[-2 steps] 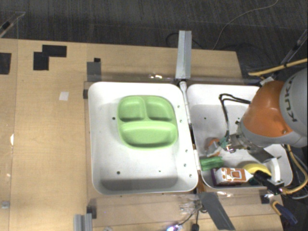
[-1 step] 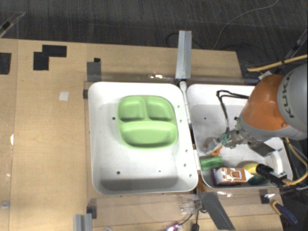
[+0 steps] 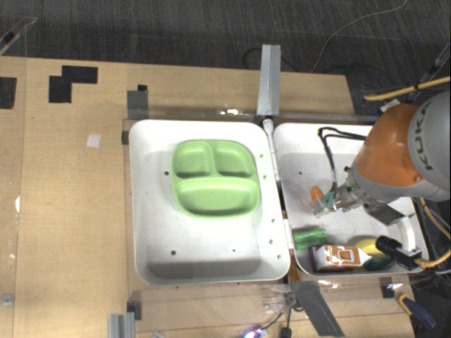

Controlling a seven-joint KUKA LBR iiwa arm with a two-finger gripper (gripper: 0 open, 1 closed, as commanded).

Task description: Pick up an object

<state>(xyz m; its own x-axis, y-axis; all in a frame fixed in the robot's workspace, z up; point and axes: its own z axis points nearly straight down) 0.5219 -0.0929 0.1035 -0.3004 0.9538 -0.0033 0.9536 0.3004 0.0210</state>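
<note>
End effector (image 3: 330, 203): low in the right bin (image 3: 303, 153), near the bin's middle, under the arm's orange band (image 3: 387, 153). How far open it is: cannot tell, as the wrist covers most of it from above. Nothing is visibly held.

Nearest thing: small orange piece (image 3: 317, 191), just beside the end effector on its left, lying on the bin floor. Touching or just apart: cannot tell. Taken as the likely target.

Handling (judgement): the orange piece looks small and light, probably rigid moulded plastic, with a smooth and somewhat slippery skin. It is not fragile. It looks longer than wide, so close across the narrow width near its middle. A grip near either end would likely let it pivot or squirt out.

Further out, along the near wall of the same bin:
- Green tube-shaped thing (image 3: 309, 238), lying flat. It is round, so it may roll under a closing grip.
- Brown and white carton (image 3: 337, 257), touching or just beside the green tube. Its flat faces would make for an easier, stiffer hold, but it is crowded against the wall.
- Yellow thing (image 3: 365, 245), to the right of the carton and partly hidden.

Left bin (image 3: 151, 210): holds a green divided plate (image 3: 215, 177), well apart from the end effector. It is wide and shallow, so a poor pick except by the rim.

Both bins sit on the worktop (image 3: 70, 224).
</note>
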